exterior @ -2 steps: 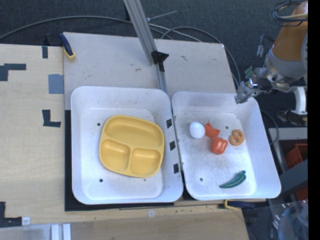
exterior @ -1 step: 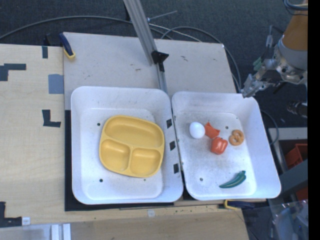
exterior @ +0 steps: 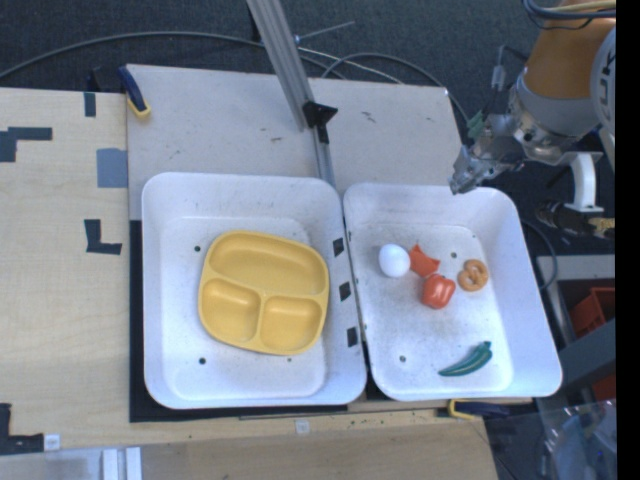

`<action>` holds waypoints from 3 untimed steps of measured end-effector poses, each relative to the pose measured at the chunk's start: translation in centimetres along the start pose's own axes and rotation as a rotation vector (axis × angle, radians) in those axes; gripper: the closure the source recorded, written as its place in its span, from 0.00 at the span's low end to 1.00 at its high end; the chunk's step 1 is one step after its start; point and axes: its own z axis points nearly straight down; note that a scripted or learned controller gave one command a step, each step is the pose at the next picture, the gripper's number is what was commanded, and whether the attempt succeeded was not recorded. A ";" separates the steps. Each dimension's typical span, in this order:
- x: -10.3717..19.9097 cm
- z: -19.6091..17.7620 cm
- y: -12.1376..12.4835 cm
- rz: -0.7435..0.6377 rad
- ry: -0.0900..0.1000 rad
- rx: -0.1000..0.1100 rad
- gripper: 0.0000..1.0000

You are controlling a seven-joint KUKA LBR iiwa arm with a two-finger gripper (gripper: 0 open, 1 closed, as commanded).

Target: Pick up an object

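Note:
The right bin (exterior: pixel 520 268) holds a white egg (exterior: pixel 394 260), a small orange-red piece (exterior: pixel 424 261), a red pepper (exterior: pixel 438 291), a small brown pretzel (exterior: pixel 473 275) and a green chilli (exterior: pixel 467 360). My gripper (exterior: pixel 466 176) hangs over that bin's far right corner, above and to the right of the objects, with nothing seen in it. The grey arm with its orange band (exterior: pixel 565 53) reaches in from the upper right.
The left bin (exterior: pixel 165 268) holds a yellow divided plate (exterior: pixel 264 292). A metal pole (exterior: pixel 285 53) slants down to the divider between the bins. Cables lie behind the bench, and a blue-yellow clamp (exterior: pixel 133 92) sits at the back left.

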 end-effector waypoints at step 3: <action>15.7 1.2 -0.3 0.000 -0.001 0.003 1.00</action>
